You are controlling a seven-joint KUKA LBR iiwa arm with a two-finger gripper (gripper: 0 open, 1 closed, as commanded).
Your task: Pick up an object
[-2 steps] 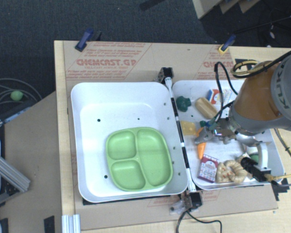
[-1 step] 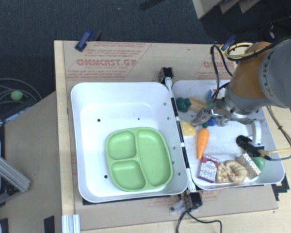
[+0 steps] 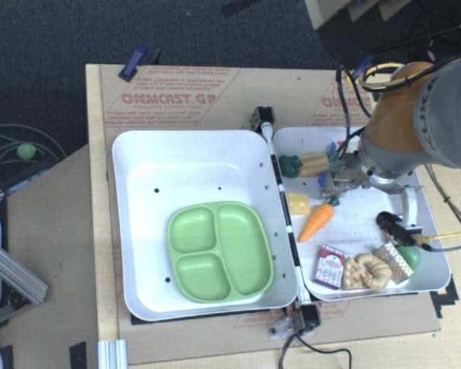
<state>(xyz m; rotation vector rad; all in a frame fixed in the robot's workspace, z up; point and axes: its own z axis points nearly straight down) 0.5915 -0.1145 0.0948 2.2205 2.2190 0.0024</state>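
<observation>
Pale counter (image 3: 177,91) under everything, with red print along the far edge. On it, two shallow white bins side by side, touching along a black seam: left bin (image 3: 138,206) and right bin (image 3: 361,215). Grey arm (image 3: 399,121) with orange band, in from the right, bent over the far half of the right bin. In the left bin, toward its near side, a green three-part plate (image 3: 219,250), lying flat. At the arm's end, the claw (image 3: 338,183), pointing down in the far-left part of the right bin; spread not visible, so cannot tell wide or narrow, and nothing seen held. Just beside the claw, on its near-left side, the carrot (image 3: 316,223): orange, flat on the bin floor, slanted, thick end toward the claw, tip toward the seam. Touching or just apart: cannot tell. Just left of the claw, on the far side, a tan-and-green stick (image 3: 306,164), lying across toward the seam. Along the near wall of the right bin, well apart from the claw, a pink box (image 3: 330,267), then a tan pretzel (image 3: 369,271) touching it on the right, then a checkered piece (image 3: 397,261) and a green ball (image 3: 411,257) in the near-right corner. Against the seam, between stick and carrot, a small yellow block (image 3: 297,203). At the counter's far-left edge, a blue clip (image 3: 134,64).
</observation>
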